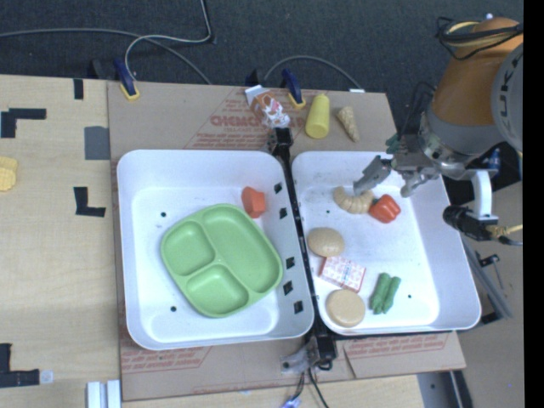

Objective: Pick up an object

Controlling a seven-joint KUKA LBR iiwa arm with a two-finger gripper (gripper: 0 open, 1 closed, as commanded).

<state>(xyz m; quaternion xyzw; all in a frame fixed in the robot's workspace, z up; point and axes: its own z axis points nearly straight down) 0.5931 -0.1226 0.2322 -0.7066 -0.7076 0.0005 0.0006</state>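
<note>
Jaws of the gripper are seen spread wide, holding nothing, above the right bin. Just beneath lie a tan pastry and red pepper, touching; both could be nudged aside, since 2 crowded items are poorly separated.

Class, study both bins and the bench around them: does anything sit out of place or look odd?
Yes. A yellow cylinder and a cone-shaped toy lie on the cardboard behind the right bin, outside both bins. A small packet also lies there, askew.
</note>
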